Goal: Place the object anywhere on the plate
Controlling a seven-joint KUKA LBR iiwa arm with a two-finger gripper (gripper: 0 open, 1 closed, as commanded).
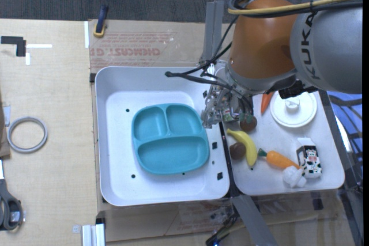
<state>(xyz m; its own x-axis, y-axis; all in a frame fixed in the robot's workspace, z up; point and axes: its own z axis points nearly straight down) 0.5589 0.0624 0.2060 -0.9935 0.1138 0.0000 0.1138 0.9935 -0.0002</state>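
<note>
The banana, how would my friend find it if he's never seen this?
Look in the right white bin, near its left wall. The banana lies there, below the gripper. It is the only yellow curved thing, between a brown ball and a carrot.

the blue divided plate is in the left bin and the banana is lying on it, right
Not quite. The blue divided plate is in the left bin, but the banana is not on it; it lies in the right bin, near the divide. The camera view shows this.
</note>
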